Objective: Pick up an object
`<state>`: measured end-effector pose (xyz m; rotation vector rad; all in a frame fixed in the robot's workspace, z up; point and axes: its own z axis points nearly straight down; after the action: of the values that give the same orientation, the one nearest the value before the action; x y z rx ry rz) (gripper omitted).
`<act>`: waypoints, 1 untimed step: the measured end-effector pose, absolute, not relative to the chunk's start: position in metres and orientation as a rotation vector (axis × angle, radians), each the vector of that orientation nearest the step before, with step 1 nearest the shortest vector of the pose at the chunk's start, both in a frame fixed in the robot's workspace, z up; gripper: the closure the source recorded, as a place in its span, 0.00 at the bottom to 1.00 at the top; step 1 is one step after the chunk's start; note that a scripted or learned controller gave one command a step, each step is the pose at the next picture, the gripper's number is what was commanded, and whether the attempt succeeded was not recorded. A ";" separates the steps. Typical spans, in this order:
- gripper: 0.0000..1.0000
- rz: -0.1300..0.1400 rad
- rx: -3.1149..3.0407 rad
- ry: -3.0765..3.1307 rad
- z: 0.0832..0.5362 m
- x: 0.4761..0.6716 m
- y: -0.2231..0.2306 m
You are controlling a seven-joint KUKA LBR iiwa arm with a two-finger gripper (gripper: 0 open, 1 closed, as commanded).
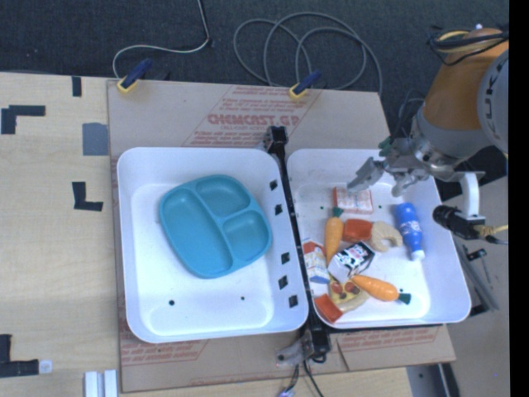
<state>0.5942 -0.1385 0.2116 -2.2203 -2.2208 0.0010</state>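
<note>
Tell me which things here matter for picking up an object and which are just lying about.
Job in hand:
gripper
right bin
blue bottle
two carrots
small red and white packet

Lying about:
left bin
blue divided tray
cables

Grey arm [463,131], orange band, metallic gripper [382,179].

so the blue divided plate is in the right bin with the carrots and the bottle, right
Not quite. The camera view shows the blue divided plate alone in the left bin. The carrots and the bottle are in the right bin.
</note>
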 end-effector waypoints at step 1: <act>0.00 0.004 -2.218 -2.219 0.139 0.559 -0.111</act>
<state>0.5590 -0.1109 0.1386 -2.2182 -2.2195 0.0036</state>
